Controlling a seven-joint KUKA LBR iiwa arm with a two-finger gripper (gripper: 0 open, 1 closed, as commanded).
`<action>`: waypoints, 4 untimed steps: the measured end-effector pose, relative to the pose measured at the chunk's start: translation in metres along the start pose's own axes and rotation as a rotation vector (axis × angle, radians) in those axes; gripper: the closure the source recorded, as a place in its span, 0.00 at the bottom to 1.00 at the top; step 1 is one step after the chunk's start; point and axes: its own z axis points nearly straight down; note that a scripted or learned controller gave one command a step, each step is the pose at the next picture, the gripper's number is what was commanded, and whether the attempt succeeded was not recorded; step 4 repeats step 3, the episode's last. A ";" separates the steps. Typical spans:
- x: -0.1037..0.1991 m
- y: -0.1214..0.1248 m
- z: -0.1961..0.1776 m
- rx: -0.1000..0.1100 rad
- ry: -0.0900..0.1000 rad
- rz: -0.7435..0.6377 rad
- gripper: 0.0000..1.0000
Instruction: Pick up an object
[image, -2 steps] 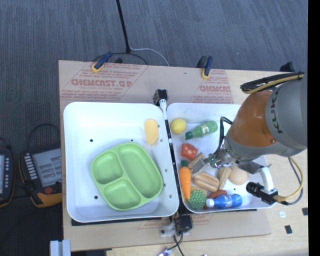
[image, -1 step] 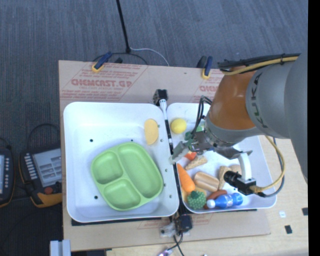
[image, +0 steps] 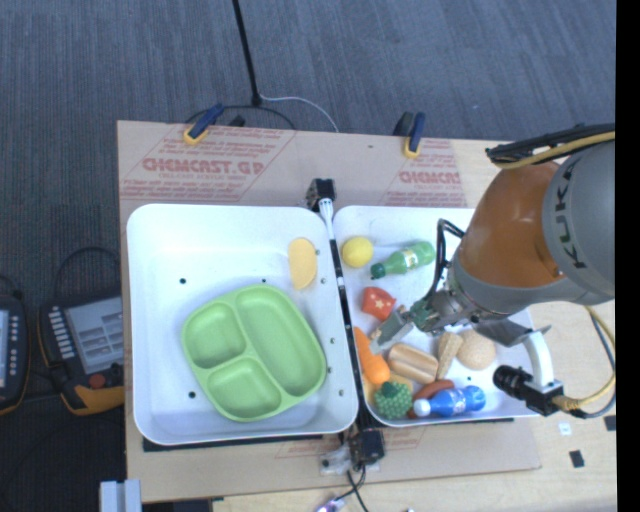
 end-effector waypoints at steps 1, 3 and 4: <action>-0.041 0.003 0.088 -0.003 0.000 0.008 0.00; 0.036 0.018 0.000 0.000 0.001 0.217 1.00; 0.036 0.018 0.000 0.000 0.001 0.217 1.00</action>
